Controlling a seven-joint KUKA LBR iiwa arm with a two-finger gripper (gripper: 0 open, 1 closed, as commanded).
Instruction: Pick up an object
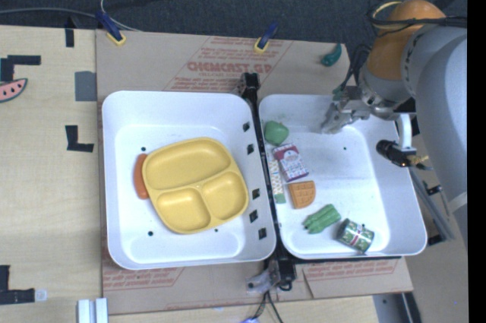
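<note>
The arm (425, 48) hung over the right bin (395, 226), its gripper (338, 116) low at the far edge with nothing between the fingers; whether they stood apart could not be told. The approach seemed unfinished. The nearest object, a green lump (276, 133), lay near, leftward; next came descending over it.

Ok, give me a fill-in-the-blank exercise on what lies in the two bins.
1. The yellow divided tray lies in the ____ bin.
2. The small can lies near the right bin's ____ corner.
3. The waffle piece is coloured ____.
4. The gripper hovers over the ____ bin.

Missing words: left; front right; orange; right
</note>
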